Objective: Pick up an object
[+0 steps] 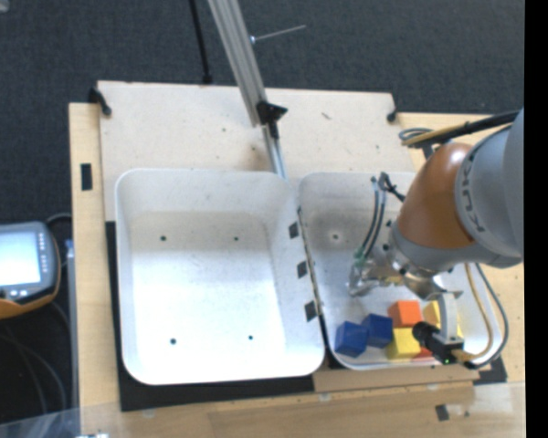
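The right bin (333, 210) holds a cluster of small blocks at its near end: two blue blocks (352, 338) (380, 328), an orange block (405, 313) and a yellow block (404, 343). My gripper (376, 278) hangs low inside this bin, just above and behind the blocks, under the orange wrist band (434, 203). The arm's bulk covers much of the bin's right half. I see no block between the fingers.
The left bin (128, 245) lies beside the right one, sharing a middle wall. A slanted metal pole (240, 57) rises from the bench behind the bins. A small screen device (16, 263) sits off the bench at the far left.
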You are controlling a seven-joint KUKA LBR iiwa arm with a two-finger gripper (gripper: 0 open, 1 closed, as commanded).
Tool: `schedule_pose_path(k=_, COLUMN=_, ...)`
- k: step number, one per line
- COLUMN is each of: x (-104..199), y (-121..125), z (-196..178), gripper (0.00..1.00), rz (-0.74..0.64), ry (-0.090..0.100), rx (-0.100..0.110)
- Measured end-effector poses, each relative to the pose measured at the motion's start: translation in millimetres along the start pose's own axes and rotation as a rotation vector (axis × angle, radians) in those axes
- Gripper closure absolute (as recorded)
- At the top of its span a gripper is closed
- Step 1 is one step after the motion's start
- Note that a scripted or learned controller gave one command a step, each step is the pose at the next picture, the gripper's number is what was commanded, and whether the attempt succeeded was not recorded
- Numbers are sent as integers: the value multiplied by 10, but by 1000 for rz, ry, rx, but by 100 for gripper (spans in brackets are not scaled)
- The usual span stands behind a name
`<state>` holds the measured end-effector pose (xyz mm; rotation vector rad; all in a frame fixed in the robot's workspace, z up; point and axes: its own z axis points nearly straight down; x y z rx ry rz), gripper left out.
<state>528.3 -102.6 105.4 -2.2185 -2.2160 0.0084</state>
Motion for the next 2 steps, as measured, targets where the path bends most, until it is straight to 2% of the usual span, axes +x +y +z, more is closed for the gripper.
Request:
schedule_pose_path(k=1, x=-328, y=-196, z=-972, gripper=100, rz=1, ry=-4, rx=-17)
schedule_pose_path(k=2, x=-104, y=42, z=98, gripper=100, rz=-3, ry=-3, rx=-11)
